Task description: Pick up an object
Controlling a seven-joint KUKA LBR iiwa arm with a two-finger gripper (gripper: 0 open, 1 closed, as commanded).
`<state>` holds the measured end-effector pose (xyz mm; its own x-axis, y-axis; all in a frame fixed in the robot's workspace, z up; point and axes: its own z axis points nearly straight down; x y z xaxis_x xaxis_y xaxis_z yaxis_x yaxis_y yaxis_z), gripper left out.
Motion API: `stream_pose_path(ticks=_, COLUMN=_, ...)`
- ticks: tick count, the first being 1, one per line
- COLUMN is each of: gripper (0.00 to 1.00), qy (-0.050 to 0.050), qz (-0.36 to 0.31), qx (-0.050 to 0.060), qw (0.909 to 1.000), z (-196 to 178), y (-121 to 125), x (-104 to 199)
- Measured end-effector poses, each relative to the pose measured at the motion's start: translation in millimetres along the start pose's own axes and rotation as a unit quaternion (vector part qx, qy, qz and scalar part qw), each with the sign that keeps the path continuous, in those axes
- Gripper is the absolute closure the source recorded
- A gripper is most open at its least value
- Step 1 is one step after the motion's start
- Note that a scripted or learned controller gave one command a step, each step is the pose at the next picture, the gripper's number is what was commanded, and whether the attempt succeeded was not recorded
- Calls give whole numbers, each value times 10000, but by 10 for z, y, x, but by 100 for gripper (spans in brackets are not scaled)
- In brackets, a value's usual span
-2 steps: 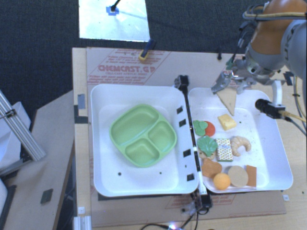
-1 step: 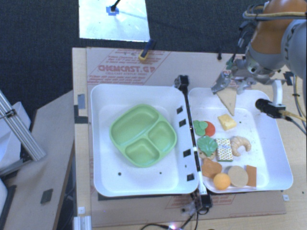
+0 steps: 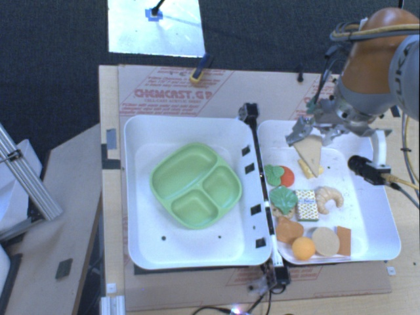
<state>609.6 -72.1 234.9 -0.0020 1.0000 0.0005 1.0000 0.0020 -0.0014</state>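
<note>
A pale yellow cheese wedge (image 3: pixel 310 153) is sitting near the back of the right bin (image 3: pixel 387 238), directly under the gripper (image 3: pixel 314 128), which makes it the likely object for this pick. The gripper is hanging just above the wedge, touching or nearly so; whether it is apart or clamped cannot be told from this slant. Beside the wedge a small yellow stick (image 3: pixel 306 169) is lying, and nearer the front toy foods are crowding together: a tomato (image 3: pixel 285 174), a green leafy piece (image 3: pixel 283 199), a croissant (image 3: pixel 328 198), an orange (image 3: pixel 302 248) and a round biscuit (image 3: pixel 324 240). The left bin (image 3: pixel 141 241) is holding a green divided tray (image 3: pixel 195 185) on the bench (image 3: pixel 79 176).
</note>
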Motion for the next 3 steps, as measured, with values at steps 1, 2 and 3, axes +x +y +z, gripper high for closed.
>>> stream_pose_path(ticks=1, gripper=100, qy=1, qz=10, qx=4, qw=10000, z=-5, y=-544, x=122)
stream_pose_path(ticks=2, gripper=100, qy=-1, qz=6, qx=1, qw=10000, z=28, y=-772, x=234)
stream_pose_path(ticks=3, gripper=100, qy=-3, qz=-9, qx=-19, qw=10000, z=123, y=-601, x=252)
